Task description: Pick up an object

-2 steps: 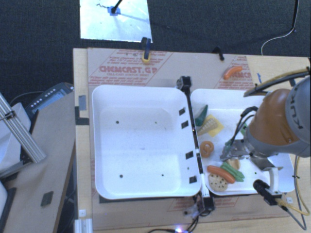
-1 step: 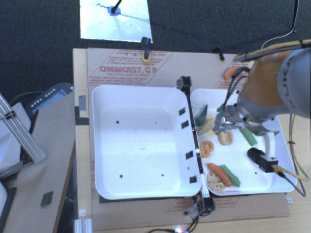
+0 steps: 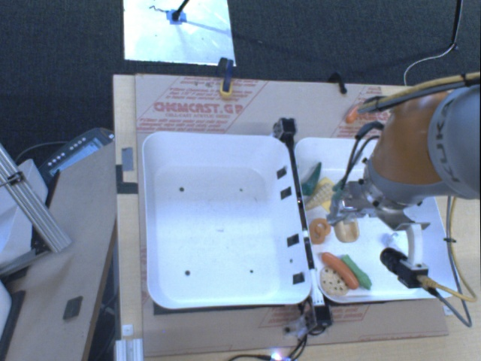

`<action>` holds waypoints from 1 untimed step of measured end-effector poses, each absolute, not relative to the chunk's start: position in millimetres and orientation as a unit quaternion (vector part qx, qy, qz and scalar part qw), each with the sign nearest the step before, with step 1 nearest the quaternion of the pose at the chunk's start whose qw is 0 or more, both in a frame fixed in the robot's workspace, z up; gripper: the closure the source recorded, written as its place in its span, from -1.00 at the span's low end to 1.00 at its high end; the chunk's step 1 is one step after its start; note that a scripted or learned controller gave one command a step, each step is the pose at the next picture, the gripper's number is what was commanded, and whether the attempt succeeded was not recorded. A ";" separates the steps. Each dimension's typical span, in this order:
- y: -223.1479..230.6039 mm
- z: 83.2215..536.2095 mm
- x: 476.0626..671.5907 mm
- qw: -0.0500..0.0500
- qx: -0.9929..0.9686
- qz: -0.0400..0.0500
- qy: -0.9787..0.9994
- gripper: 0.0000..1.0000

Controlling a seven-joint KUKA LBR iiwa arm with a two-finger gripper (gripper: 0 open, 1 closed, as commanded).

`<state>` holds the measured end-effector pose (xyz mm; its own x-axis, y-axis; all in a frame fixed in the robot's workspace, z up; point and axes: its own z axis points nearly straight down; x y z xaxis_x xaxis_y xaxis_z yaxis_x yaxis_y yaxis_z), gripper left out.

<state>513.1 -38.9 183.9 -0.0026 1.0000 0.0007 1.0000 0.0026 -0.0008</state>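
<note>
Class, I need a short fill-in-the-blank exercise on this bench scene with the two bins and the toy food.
The small toy foods lie in the ___ shallow white bin.
The orange toy carrot lies beside a ___ toy vegetable.
The grey arm's claw hangs over the ___ bin.
The yellow toy corn cob lies near the ___ between the bins.

Missing words: right; green; right; divider

Left bin (image 3: 218,209) bare; right bin (image 3: 316,150) cluttered.

A robotics lab: two white bins (image 3: 218,216) taped to a board-covered bench (image 3: 195,104), cables trailing at upper right, dark carpet (image 3: 60,51) beyond.
</note>
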 end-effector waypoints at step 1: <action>-44.4 184.1 514.7 0.000 -0.707 0.000 -0.708 1.00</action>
